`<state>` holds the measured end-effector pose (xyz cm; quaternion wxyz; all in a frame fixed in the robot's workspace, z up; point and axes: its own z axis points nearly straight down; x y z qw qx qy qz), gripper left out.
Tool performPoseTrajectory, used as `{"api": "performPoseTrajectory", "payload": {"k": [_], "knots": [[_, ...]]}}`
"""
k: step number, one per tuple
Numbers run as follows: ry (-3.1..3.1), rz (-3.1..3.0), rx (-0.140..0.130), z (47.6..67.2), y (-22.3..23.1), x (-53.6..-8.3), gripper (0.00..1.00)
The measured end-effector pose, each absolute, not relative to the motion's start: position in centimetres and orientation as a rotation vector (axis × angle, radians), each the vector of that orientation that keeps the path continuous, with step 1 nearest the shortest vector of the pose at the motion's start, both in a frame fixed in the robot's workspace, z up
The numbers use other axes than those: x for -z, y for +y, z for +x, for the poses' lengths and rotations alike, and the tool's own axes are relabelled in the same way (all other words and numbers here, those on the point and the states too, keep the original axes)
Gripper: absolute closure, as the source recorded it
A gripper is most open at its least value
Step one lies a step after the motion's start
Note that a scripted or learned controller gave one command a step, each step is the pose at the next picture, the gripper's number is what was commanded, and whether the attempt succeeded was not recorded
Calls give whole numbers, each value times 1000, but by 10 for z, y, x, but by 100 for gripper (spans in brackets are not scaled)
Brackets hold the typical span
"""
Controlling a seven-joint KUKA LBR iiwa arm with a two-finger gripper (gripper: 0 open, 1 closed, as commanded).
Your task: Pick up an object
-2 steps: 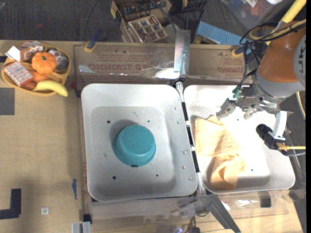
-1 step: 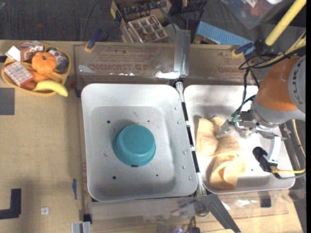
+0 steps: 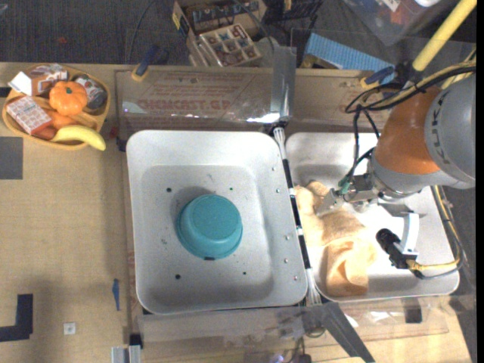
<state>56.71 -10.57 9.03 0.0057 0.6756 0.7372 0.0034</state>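
One gripper [image 3: 330,200] hangs low in the right bin [image 3: 446,278]; whether it is clenched I cannot tell. Beneath it lies a tan soft object [image 3: 340,240], long axis running near-to-far. Left bin [image 3: 144,157] holds a teal bowl [image 3: 210,225].

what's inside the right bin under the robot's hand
A pile of tan, bread-like pieces lies in the right bin, with the hand at its upper edge. The arm covers the bin's far corner.

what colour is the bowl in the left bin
Teal, a plain blue-green; the upside-down bowl shows clearly in the camera view.
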Motion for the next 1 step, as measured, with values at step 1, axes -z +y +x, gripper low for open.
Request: {"api": "performPoseTrajectory", "payload": {"k": [1], "knots": [[2377,2036,-10,619,-101,-90,0]]}}
